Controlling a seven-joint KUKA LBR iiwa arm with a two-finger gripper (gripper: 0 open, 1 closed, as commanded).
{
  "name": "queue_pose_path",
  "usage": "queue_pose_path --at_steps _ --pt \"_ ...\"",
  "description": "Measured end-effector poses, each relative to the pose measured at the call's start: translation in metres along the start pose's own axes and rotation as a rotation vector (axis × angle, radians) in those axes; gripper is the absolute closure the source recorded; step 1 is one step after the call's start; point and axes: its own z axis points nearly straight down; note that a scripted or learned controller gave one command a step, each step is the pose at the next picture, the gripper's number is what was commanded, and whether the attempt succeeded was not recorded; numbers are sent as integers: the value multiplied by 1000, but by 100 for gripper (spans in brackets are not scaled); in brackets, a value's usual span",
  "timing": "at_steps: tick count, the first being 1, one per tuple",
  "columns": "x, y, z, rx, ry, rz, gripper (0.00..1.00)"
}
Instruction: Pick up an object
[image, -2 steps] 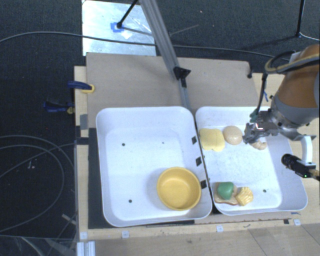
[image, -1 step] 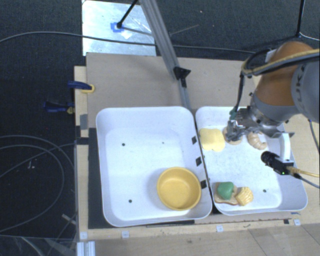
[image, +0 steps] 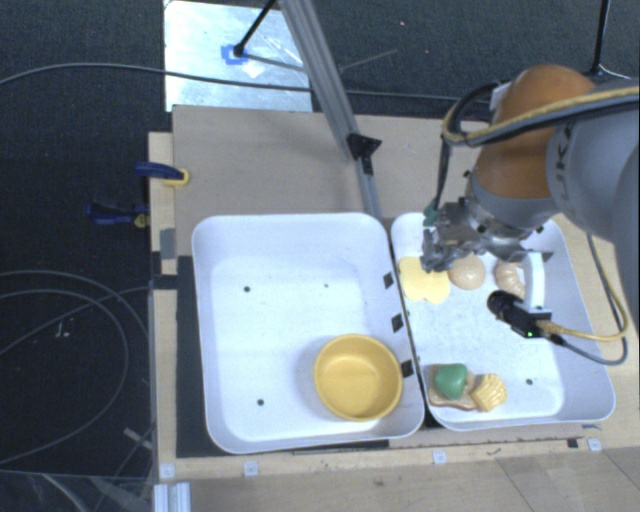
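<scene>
Dark carpet and loose cables surround a tan bench (image: 270, 165) that bears two white bins, the left bin (image: 290, 260) with a yellow bowl (image: 358, 376) near its lower edge. Reaching in from the right, the gripper (image: 437, 258) hangs at the right bin's (image: 580, 395) upper left over a pale yellow piece (image: 425, 283), likely its target. Whether anything is gripped I cannot tell; a beige round piece (image: 466, 272) crowds it, and the dividing rims leave little room leftward.

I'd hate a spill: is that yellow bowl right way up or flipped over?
Right way up. The yellow bowl shows its open hollow and rim, resting in the left bin.
</scene>
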Motion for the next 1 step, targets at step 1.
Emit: queue_pose_path --at_steps 1 --pt "57 6 8 1 0 0 100"
